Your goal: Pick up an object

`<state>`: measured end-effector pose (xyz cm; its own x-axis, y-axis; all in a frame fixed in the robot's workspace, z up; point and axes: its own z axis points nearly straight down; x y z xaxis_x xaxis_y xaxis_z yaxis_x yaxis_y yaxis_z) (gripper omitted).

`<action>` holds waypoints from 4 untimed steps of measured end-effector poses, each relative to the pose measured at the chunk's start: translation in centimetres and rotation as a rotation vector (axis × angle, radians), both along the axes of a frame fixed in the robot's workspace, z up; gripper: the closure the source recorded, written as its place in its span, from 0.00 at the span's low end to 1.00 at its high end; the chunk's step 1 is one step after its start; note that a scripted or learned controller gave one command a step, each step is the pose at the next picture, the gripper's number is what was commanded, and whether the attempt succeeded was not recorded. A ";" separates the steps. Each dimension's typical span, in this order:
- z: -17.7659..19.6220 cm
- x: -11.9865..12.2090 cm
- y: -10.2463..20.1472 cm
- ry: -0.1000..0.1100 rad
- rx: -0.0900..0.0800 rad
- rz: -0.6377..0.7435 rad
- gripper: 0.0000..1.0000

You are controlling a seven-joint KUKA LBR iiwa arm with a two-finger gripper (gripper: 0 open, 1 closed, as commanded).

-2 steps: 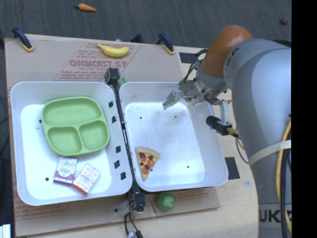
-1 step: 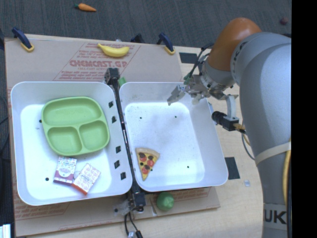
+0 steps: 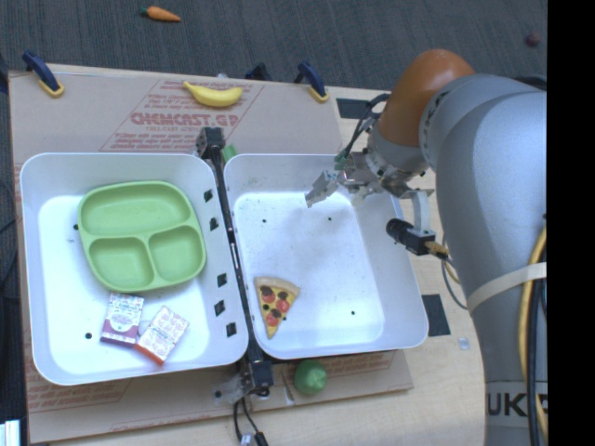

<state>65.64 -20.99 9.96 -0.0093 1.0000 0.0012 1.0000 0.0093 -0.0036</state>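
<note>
A cardboard-topped surface (image 3: 279, 100), clamped at its corners and set on dark carpet, carries two shallow white bins side by side. The left bin (image 3: 37, 249) holds a green divided plate (image 3: 139, 233) and two small snack packets (image 3: 144, 326) near its front wall. The right bin (image 3: 395, 295) holds a toy pizza slice (image 3: 274, 305), lying flat near the front left corner, close to the divider between the bins. A toy banana (image 3: 214, 93) rests on the cardboard behind the bins, a green ball (image 3: 310, 377) sits just in front of the right bin, and a small orange carrot-like toy (image 3: 163, 13) lies on the carpet beyond.

The grey arm (image 3: 493, 175) reaches in from the right, its hand (image 3: 321, 191) poised over the back of the right bin, well apart from the pizza slice. Nothing is seen between its fingers, which appear slightly apart (the view is too coarse here to be sure).

The pizza slice looks the likeliest target, being the one object in the bin beneath the hand. A good pick would likely mean travelling forward and left across the bin, centring over the slice, descending with fingers spread wide enough to straddle its narrow width, and closing low, since so flat a piece offers little to grip.
</note>
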 end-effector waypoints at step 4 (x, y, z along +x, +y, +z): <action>0.5 -0.4 0.0 0.000 -0.001 -0.002 0.00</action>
<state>65.20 -21.00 10.46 -0.0069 1.0000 0.0004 1.0000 0.0069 -0.0034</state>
